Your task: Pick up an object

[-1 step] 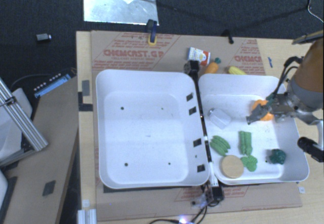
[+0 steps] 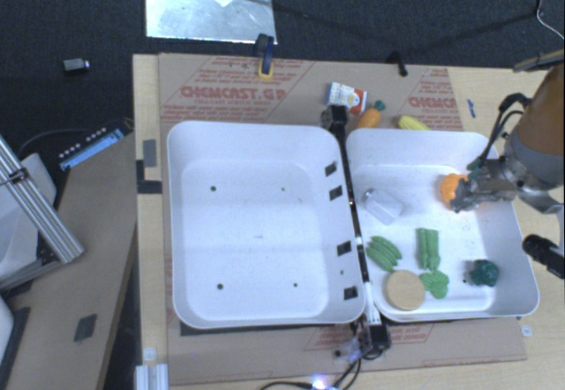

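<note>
I see the gripper (image 2: 465, 195) touching the orange object (image 2: 450, 187) at the right bin's (image 2: 521, 291) 2 o'clock; can't tell its grip state. I'd centre before lifting.

You have two white bins (image 2: 256, 150) on a tan board with red lettering (image 2: 231, 90). In the right one lie an orange object (image 2: 451, 187), three green pieces (image 2: 428, 247), a dark green one (image 2: 483, 273) and a beige disc (image 2: 405, 289).
</note>
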Tool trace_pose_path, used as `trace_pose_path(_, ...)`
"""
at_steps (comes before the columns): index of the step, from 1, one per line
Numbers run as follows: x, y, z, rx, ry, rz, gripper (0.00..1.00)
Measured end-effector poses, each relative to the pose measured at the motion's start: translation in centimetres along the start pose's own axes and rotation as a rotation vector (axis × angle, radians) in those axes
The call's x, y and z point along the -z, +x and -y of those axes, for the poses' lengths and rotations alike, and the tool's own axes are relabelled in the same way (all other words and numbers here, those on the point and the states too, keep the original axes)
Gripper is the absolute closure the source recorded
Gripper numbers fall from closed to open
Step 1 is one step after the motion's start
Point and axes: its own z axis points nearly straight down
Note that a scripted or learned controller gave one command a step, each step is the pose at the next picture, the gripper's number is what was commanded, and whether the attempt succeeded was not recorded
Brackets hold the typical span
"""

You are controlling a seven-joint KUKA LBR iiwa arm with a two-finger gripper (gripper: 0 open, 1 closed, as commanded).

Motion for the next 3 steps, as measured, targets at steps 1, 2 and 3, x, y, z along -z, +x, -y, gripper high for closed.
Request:
trace_pose_path(1, 11.8, -1.1, 3.6, -0.004, -0.01, 0.004, 1.0)
trace_pose_path(2, 28.0, -1.5, 4.6, -0.001, -0.017, 0.007, 1.0)
trace_pose_path(3, 32.1, -1.5, -2.9, 0.001, -0.006, 0.004, 1.0)
